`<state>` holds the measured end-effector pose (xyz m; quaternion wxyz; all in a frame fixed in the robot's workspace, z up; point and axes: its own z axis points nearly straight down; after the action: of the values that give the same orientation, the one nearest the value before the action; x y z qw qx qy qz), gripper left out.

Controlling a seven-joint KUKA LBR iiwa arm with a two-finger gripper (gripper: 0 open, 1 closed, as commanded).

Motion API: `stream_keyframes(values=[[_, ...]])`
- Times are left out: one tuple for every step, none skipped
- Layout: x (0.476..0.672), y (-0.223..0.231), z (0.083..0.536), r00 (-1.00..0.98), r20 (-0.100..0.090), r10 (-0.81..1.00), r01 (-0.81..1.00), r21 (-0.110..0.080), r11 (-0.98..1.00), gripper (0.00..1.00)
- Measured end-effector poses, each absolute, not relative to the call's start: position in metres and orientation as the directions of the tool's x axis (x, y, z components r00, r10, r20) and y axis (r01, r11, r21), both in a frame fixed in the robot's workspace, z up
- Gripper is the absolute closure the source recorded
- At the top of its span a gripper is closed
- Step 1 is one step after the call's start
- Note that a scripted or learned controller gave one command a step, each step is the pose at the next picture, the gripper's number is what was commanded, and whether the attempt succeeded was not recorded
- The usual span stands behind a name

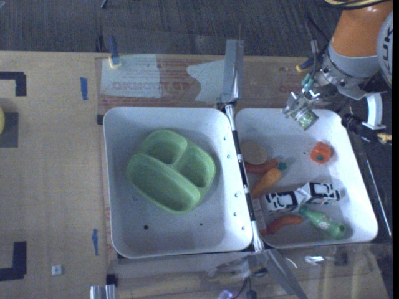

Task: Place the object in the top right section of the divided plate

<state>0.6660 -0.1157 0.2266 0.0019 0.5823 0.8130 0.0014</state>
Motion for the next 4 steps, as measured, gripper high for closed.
stream_keyframes(values=[[0.622,-0.051,0.185,-0.458,0.000,0.889,0.889,0.001,0.458,1.00],[0.596,0.014,0.185,-0.453,0.001,0.891,0.891,0.001,0.453,1.00],[0.617,0.107,0.154,-0.415,-0.001,0.910,0.910,0.003,0.415,1.00],[0.650,0.081,0.186,-0.364,-0.002,0.931,0.931,0.004,0.364,1.00]])
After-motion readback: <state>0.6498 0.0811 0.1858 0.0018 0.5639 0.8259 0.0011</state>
